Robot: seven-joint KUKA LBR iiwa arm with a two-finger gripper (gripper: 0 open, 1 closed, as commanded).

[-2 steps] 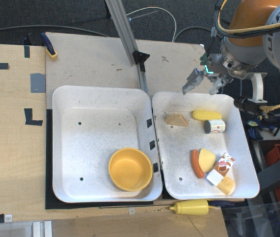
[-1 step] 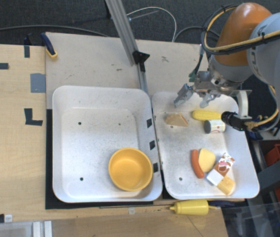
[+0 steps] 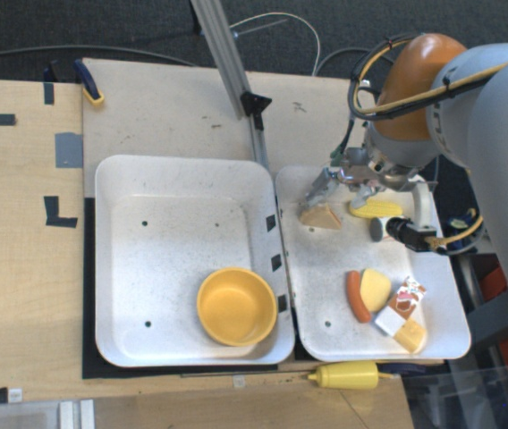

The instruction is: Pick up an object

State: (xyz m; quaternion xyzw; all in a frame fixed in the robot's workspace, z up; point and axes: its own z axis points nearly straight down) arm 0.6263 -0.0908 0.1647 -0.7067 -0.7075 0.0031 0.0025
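My end effector (image 3: pixel 330 184) hangs low over the far left corner of the right bin (image 3: pixel 325 324), reaching in from the right. Its metal tip sits just above and to the right of a tan wedge-shaped block (image 3: pixel 322 217), which lies against the bin floor near the divider between the two bins. Whether the fingers are spread or closed I cannot tell from this slanted look down; the wrist hardware blurs together there, and nothing shows between them.

The wedge is the nearest thing to me, so I judge it to be the one to take. It lies just toward the camera and slightly left of my tip. Its long axis runs roughly left to right across the bin, with the thinner end pointing left toward the divider. A short drop with a small shift toward the camera should bring me onto it, with the fingers closing across its short side.

A yellow banana-shaped piece (image 3: pixel 376 208) lies just to the right of the wedge, partly under my wrist, close enough that a wide approach could nudge it. Farther toward the camera, well apart from me, a cluster sits in the right bin: a red sausage-shaped piece (image 3: pixel 356 298), a yellow rounded piece (image 3: pixel 376 287), and a small carton (image 3: pixel 405 298). The left bin (image 3: pixel 147 239) holds a yellow bowl (image 3: pixel 236 307). A yellow bottle (image 3: pixel 348 376) lies on the tabletop (image 3: pixel 21 257) at the near edge.
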